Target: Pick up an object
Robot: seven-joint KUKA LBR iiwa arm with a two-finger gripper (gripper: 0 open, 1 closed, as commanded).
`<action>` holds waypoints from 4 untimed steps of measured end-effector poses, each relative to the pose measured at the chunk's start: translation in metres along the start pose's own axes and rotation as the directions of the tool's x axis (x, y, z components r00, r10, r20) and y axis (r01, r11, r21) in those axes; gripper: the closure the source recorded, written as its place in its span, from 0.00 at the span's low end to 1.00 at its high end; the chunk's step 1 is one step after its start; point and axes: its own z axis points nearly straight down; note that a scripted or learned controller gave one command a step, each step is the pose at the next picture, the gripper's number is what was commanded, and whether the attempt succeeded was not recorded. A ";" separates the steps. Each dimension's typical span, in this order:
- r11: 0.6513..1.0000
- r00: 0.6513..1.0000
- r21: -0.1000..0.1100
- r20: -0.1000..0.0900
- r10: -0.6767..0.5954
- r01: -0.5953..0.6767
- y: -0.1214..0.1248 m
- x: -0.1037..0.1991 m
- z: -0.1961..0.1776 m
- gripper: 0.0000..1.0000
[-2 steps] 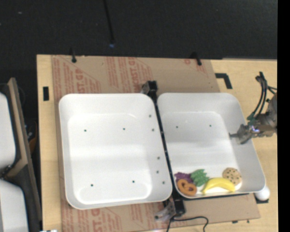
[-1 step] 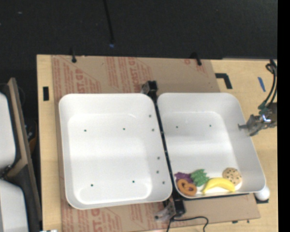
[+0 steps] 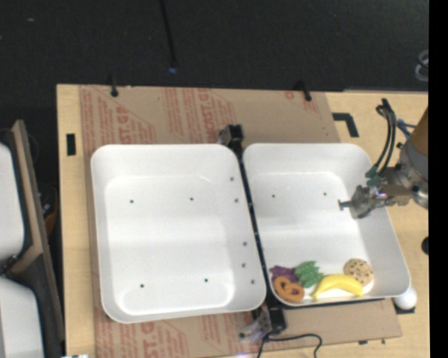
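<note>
The left bin (image 3: 172, 230) sits beside the right bin (image 3: 325, 170), whose toys crowd its six o'clock wall; the gripper (image 3: 361, 200) hangs at the right bin's three o'clock side, well apart from them (whether it is parted or closed, I cannot tell). Largest to smallest: a yellow banana (image 3: 336, 286), likely light, hard and slick, best pinched across its middle; a green leafy toy (image 3: 309, 272); a pretzel (image 3: 288, 289); a cookie (image 3: 358, 271); purple grapes (image 3: 281, 272).
</note>
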 end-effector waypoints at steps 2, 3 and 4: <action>1.000 1.000 0.000 0.000 0.000 0.000 -0.005 0.112 0.027 1.00; 1.000 1.000 0.001 0.000 0.000 0.000 -0.004 0.161 0.039 1.00; 1.000 1.000 0.001 0.000 -0.001 0.001 0.001 0.218 0.045 1.00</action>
